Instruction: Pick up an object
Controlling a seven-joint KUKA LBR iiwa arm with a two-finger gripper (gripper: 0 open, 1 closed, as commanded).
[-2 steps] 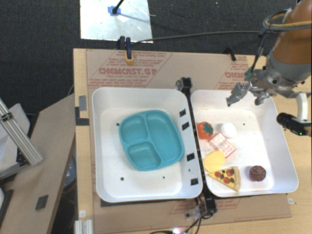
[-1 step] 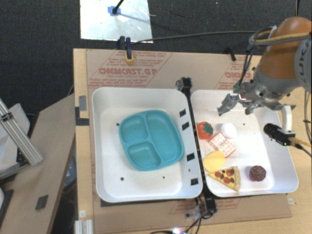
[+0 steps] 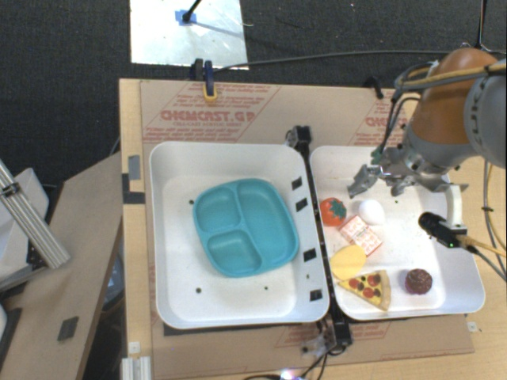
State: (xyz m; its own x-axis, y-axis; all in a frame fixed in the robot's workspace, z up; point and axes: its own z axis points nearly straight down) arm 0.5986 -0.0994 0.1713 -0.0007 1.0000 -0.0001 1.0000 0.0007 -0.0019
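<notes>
The right bin (image 3: 467, 287) holds several toy foods: a red tomato (image 3: 333, 209), a white egg (image 3: 370, 210), a pink-and-white box (image 3: 361, 235), a yellow piece (image 3: 348, 261), a pizza slice (image 3: 367, 286) and a dark maroon ball (image 3: 418, 280). My gripper (image 3: 381, 181) hangs over the back of this bin, just behind the egg and to the right of the tomato. Its two grey fingers (image 3: 360, 184) stand spread apart with nothing between them, so it is open. The arm's orange band (image 3: 444, 109) rises behind it.
A teal divided plate (image 3: 245, 226) lies in the left bin (image 3: 170, 212). A black divider strip (image 3: 310, 212) runs between the bins. A black fitting with a cable (image 3: 440, 229) hangs over the right bin's right side. A blue-and-yellow clamp (image 3: 208, 81) stands at the board's back edge.
</notes>
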